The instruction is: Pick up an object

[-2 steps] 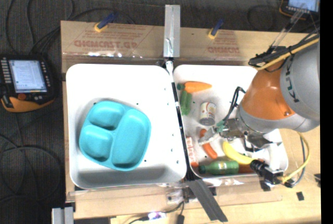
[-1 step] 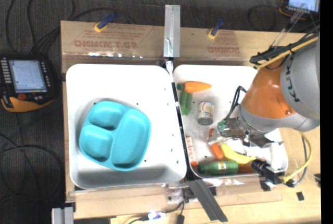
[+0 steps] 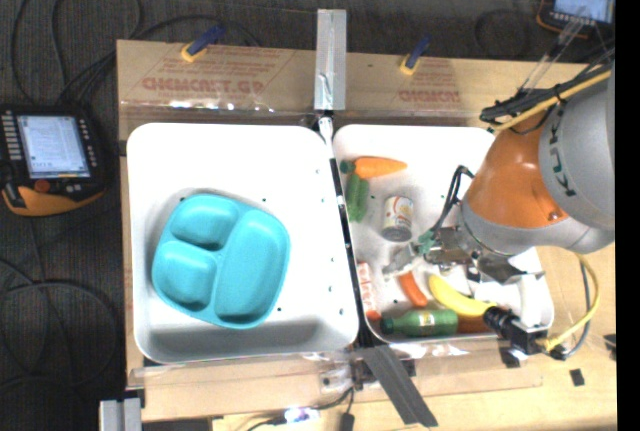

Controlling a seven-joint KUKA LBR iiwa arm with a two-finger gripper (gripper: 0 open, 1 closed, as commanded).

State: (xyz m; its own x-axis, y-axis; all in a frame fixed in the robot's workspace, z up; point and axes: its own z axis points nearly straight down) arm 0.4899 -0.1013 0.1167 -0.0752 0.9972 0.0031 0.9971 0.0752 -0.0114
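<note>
A: Where's the gripper (image 3: 432, 257)?
B: Low in the right white bin (image 3: 440, 144), beside the yellow plastic banana (image 3: 458, 298). Its grip can't be made out.
A: Left bin?
B: A turquoise divided plate (image 3: 221, 258).

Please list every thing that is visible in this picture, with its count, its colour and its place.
white bins: 2, white, side by side on the bench
tray: 1, turquoise, three compartments, in the left bin
carrot: 1, orange with green top, far end of the right bin
can: 1, silver, lying in the middle of the right bin
banana: 1, yellow, near side of the right bin
bottle: 1, green, at the near wall of the right bin
small orange piece: 1, orange, beside the banana
clamps: 2, blue and yellow, on the cardboard behind the bins
pendant: 1, dark with screen, floor at left
arm: 1, grey and orange, over the right bin
gripper: 1, dark, low over the right bin
</note>
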